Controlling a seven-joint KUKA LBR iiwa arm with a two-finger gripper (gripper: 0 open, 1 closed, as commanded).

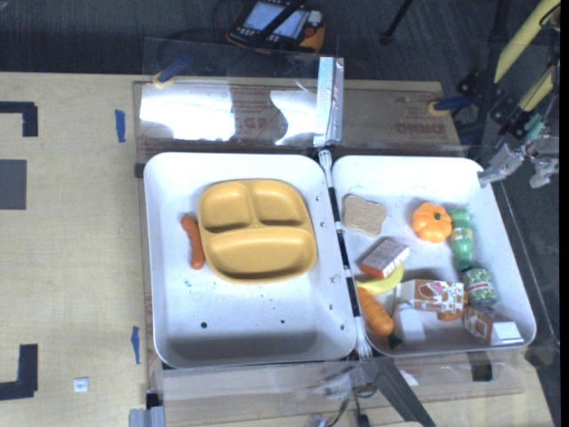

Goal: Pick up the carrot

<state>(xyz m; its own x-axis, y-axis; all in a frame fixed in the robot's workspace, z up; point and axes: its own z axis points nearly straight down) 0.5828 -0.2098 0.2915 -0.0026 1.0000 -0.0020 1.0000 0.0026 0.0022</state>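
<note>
The carrot [374, 313] is an orange tapered piece lying in the front left corner of the right bin [418, 178], against the wall that divides the bins. Its upper end tucks under a yellow banana [382, 282]. My gripper [518, 156] hangs at the far right, just outside the right bin's back right corner and well away from the carrot. Nothing is seen in its grasp.
The right bin also holds a bread slice [364, 213], a small orange pumpkin [432, 222], green items [463, 238], a small box [384, 257] and a carton [437, 298]. In the left bin [169, 310] lie a yellow divided plate [256, 229] and a red sausage [193, 241].
</note>
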